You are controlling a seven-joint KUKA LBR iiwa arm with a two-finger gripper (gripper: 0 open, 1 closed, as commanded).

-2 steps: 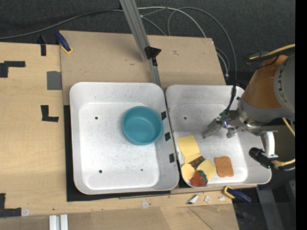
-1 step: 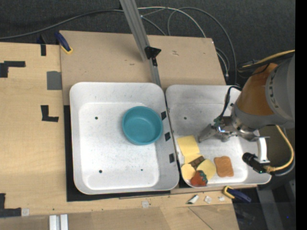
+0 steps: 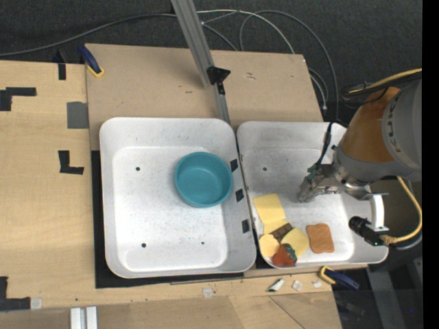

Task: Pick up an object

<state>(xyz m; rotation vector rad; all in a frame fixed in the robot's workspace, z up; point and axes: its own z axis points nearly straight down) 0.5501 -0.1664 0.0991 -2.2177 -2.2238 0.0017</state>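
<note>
My gripper (image 3: 310,187) hangs over the right bin (image 3: 274,142), near its middle, with the arm coming in from the right. Nothing shows between its fingers. Below it to the left lies a pale yellow block (image 3: 269,210). Further toward the front edge sit a yellow piece (image 3: 296,239) with a dark brown bit (image 3: 280,232) beside it, a red and green item (image 3: 283,255), and a tan toast-like slab (image 3: 319,238). A teal bowl (image 3: 202,178) stands upright in the left bin (image 3: 137,211), toward its right side.
A grey metal pole (image 3: 195,40) slants across the back of the bench down to the seam between the bins. Cables (image 3: 274,26) trail behind the right bin. Small clips (image 3: 94,64) sit on the cardboard edges.
</note>
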